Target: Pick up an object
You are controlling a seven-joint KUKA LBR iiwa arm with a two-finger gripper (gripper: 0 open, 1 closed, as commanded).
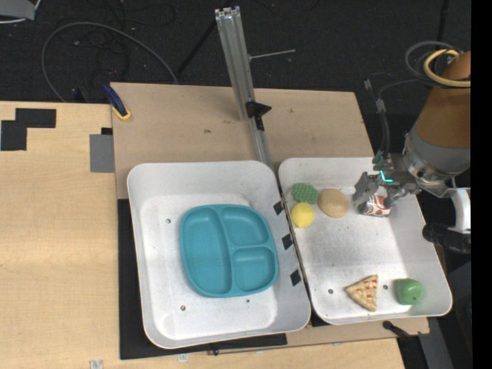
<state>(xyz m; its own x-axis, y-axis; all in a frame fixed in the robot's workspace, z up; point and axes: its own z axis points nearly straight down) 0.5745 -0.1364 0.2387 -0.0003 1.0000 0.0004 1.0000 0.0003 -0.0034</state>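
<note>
Hovering: gripper (374, 198) at right bin (430, 302) far edge | Item: small red-and-white object (379, 207), directly under fingers, just right of tan ball (334, 203) | Fingers: state unclear, possibly straddling item | Long axis: indiscernible

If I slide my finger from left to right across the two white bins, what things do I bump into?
Blue divided tray → yellow ball → tan round thing → pizza slice → green ball. I skipped the bumpy green thing above the yellow ball and the gripper with the red-and-white item; their places overlap others.
</note>
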